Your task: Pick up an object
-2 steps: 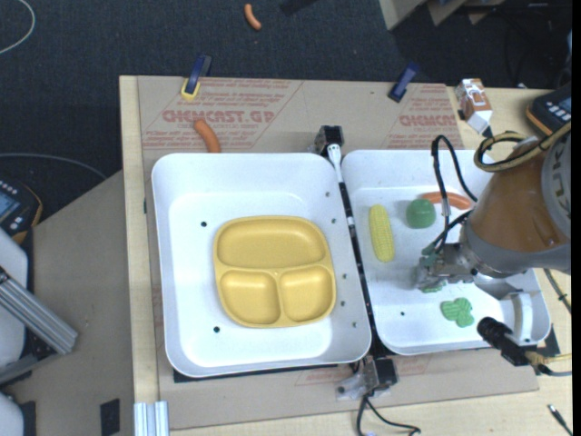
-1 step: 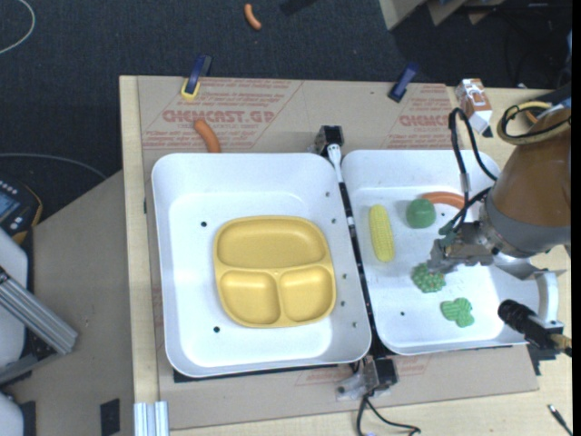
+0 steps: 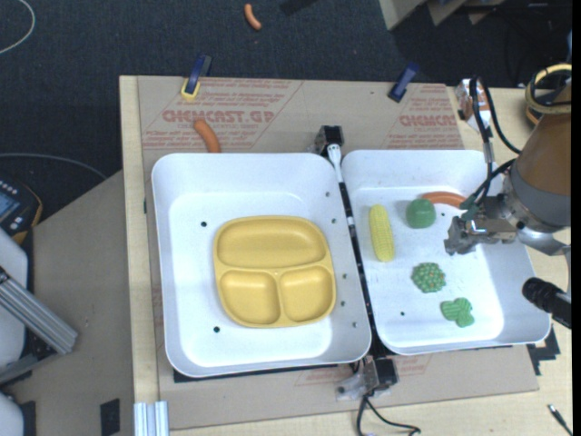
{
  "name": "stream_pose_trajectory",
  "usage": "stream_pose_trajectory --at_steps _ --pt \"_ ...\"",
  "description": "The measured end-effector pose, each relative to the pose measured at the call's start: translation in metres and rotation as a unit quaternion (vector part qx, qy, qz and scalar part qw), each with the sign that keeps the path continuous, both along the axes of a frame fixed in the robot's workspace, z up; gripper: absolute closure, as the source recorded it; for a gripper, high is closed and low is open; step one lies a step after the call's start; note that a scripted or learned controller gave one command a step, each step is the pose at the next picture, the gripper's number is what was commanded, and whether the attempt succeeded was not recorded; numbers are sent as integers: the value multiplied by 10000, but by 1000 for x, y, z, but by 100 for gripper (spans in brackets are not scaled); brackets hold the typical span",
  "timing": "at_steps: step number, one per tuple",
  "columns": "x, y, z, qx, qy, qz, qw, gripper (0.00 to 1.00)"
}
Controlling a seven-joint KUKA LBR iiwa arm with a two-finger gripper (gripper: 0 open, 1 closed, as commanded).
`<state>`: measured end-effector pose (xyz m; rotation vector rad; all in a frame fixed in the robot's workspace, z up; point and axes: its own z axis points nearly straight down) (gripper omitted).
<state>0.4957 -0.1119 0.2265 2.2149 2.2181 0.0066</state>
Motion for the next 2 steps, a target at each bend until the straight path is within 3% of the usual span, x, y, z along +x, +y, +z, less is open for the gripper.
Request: stream_pose_trajectory --at_steps 1,2 --pt "1 0 -2 5 28 -5 10000 100" --pt "15 50 7 15 24 26 10000 100"
